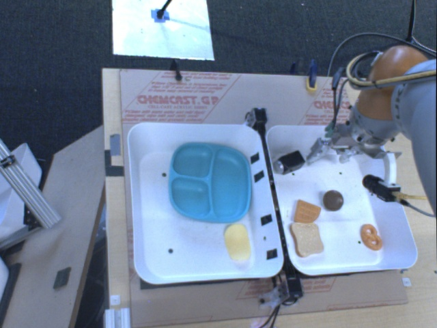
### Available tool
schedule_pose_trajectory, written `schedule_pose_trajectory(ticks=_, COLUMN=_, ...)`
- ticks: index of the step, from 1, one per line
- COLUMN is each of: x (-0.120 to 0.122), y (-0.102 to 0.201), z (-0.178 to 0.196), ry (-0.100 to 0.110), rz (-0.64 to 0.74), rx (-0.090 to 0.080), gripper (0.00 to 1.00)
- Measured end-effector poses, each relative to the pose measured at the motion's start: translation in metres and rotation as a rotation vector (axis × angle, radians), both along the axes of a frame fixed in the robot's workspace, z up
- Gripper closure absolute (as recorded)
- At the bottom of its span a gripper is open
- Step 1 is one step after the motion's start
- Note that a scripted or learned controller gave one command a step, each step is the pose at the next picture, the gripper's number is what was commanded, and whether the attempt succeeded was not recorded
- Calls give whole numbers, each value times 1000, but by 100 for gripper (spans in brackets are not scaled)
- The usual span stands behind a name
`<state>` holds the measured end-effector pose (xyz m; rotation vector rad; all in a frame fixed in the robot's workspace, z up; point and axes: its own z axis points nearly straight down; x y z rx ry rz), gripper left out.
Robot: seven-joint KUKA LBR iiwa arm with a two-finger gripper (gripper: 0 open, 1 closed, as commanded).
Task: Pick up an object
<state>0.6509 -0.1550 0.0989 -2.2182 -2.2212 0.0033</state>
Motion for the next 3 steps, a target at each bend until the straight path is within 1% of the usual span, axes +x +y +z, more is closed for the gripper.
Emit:
schedule_pose_trajectory(ticks=1, x=1, y=0, z=-14, ry=-4, rz=1, rx=-1, gripper=0)
schedule_pose_trajectory(ticks=2, x=2, y=0, z=-2, ry=-9, rz=2, rx=-2, gripper=100)
schedule_pose_trajectory(ticks=3, x=11, y=3, z=45, ry=-11, rz=4, rx=-2, gripper=100)
